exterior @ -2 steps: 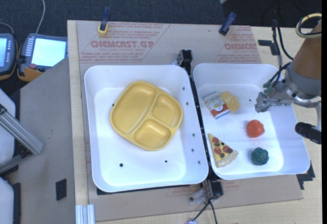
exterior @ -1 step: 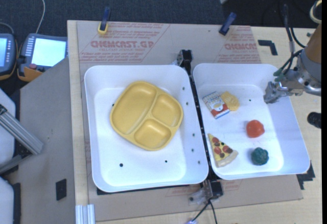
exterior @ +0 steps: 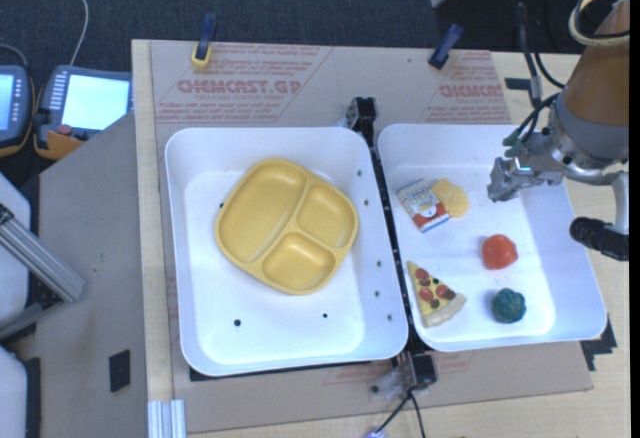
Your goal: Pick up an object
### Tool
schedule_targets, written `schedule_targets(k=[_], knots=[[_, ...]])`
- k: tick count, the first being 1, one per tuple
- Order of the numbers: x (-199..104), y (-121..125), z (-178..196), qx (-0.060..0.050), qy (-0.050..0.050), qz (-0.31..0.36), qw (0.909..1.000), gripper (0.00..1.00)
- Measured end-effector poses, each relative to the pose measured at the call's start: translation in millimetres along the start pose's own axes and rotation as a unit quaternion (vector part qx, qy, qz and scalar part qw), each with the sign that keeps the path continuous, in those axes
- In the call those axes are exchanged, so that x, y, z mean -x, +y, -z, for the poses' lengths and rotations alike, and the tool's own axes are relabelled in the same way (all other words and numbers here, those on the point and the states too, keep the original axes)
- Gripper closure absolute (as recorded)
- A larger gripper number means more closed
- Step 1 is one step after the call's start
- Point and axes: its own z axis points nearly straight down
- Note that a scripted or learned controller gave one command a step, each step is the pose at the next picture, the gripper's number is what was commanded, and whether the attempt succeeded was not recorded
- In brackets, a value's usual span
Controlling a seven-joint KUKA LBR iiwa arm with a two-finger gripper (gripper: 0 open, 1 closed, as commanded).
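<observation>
at the middle of the right bin [exterior: 570, 321] lies a red ball [exterior: 499, 251], the likeliest thing to be picked, with a dark green ball [exterior: 508, 305] just near of it and a pizza slice [exterior: 436, 293] to their left by the bin's left wall. a red-and-white carton [exterior: 423, 205] and a yellow cookie [exterior: 451, 198] touch each other farther back. the gripper [exterior: 512, 176] hangs over the bin's far right part, well above the floor and apart from every piece; whether it is wide or narrow i cannot tell, and nothing shows in it. the risk, as i judge it: both balls are round and could roll off under a slightly off-centre descent, and the carton and cookie sit so close that a grab there may catch both or neither. the left bin [exterior: 190, 256] holds a yellow tray [exterior: 287, 225].
</observation>
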Motion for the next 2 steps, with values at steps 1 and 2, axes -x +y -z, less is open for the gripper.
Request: schedule_targets(k=[1,2], knots=[[-63,6,-1,-0.001,0.000,0.001,1.0000,1.00],[-125,14,-6,0.000,0.000,0.001,1.0000,1.00]])
